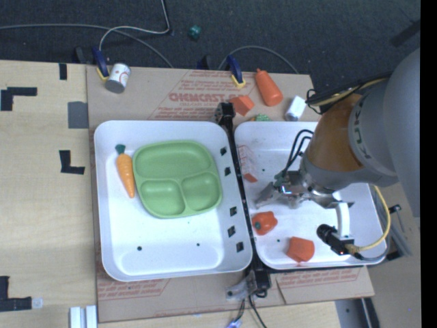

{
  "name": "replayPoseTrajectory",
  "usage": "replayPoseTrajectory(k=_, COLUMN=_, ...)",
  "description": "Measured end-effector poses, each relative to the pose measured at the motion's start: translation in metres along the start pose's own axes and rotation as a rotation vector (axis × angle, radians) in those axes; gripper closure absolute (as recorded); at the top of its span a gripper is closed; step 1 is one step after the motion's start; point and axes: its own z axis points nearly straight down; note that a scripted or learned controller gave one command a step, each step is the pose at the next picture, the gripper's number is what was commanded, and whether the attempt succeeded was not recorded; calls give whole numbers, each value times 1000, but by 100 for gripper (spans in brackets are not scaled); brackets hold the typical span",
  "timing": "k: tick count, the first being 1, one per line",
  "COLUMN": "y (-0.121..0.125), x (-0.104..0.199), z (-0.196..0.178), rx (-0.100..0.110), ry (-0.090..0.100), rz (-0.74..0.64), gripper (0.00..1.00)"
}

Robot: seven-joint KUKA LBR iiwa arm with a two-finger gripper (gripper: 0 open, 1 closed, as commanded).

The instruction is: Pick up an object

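Pale wooden bench (pixel 41 203), dark carpet (pixel 287 19) beyond

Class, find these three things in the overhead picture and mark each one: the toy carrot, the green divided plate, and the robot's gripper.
toy carrot (pixel 125 173), camera view, middle of its orange body.
green divided plate (pixel 171 160), camera view, floor of its large compartment.
gripper (pixel 268 195), camera view, between its fingertips.

arm (pixel 382 135): cut off at 3 o'clock edge, hides right bin's (pixel 273 142) far corner
gripper (pixel 270 193): fingertips blurred, state unclear
small teal obj (pixel 194 31), 12 o'clock: too small to ID
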Motion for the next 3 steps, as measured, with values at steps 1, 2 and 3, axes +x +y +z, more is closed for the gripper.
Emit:
replayPoseTrajectory(k=1, y=48, x=-4, z=8, rx=-6, ry=-1, rz=0, gripper=0)
replayPoseTrajectory(k=2, y=131, x=-13, z=0, rx=-4, ry=-3, rz=-1, gripper=0)
replayPoseTrajectory(k=3, y=131, x=-2, z=9, rx=-4, ry=-4, rz=0, gripper=0)
